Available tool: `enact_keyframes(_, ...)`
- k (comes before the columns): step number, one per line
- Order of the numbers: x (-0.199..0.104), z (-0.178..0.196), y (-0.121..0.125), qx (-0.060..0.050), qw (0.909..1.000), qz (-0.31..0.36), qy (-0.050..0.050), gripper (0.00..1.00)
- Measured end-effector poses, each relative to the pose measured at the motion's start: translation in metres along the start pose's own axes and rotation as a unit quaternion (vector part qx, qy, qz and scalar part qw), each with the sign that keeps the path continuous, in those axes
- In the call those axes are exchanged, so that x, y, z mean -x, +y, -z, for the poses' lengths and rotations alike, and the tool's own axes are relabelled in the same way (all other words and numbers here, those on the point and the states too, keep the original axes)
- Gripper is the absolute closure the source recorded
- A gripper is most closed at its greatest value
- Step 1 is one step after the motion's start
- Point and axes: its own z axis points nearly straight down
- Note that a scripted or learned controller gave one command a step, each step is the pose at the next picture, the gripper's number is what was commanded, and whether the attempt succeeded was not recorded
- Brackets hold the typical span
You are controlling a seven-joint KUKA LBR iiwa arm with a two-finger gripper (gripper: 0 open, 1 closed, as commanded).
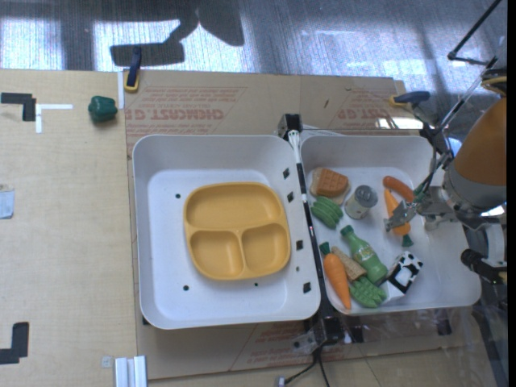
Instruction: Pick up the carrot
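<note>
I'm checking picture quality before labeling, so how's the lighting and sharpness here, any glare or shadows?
Camera view: even light over both bins, with the yellow tray and the carrot sharp; bright patches and dark shadows on the floor along the top; the gripper is slightly blurred.

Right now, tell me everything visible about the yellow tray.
The yellow tray is a matte, plastic-looking dish with rounded corners and three compartments: one wide section across the far side, two smaller ones nearer the camera. It lies flat, slightly turned, on the floor of the left bin, roughly centred, apart from the walls. Nothing lies in it, and nothing else touches it.
</note>
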Motion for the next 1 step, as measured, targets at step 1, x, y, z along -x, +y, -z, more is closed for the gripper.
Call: enact_keyframes(1, 0.0006, 0.0093, 0.0009, 0.001, 1.0000, -0.002, 0.000, 1.00)
